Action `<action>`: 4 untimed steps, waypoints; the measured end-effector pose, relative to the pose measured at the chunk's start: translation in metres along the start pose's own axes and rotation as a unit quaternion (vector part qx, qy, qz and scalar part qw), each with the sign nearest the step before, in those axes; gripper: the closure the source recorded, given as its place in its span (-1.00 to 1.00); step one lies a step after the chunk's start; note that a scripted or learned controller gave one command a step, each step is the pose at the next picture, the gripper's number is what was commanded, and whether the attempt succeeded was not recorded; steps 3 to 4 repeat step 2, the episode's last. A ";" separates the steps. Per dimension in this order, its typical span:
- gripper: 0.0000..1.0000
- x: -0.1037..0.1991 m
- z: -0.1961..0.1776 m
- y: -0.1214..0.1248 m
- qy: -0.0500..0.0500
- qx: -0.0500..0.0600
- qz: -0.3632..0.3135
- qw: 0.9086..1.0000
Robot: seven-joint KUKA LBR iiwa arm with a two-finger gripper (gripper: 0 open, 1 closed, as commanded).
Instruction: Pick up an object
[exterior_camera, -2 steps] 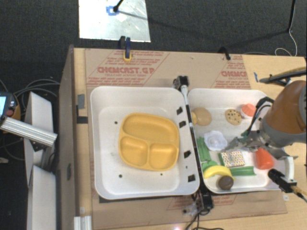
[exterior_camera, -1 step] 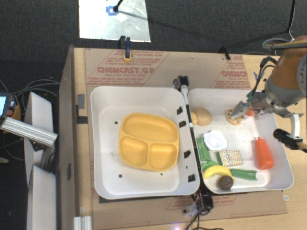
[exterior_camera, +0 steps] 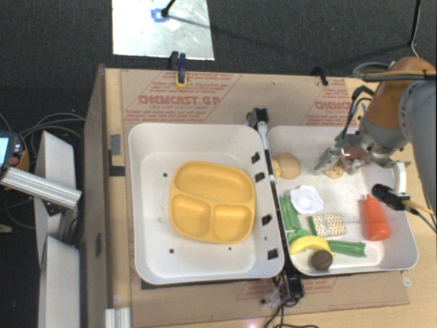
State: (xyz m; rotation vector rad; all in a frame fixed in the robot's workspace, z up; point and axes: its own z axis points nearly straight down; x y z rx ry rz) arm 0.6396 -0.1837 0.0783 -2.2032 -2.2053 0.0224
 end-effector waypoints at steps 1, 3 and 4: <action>1.00 -0.001 -0.010 0.001 -0.002 -0.005 -0.002 1.000; 1.00 0.058 -0.017 0.031 -0.004 -0.015 -0.005 1.000; 1.00 0.058 -0.017 0.031 -0.004 -0.015 -0.005 1.000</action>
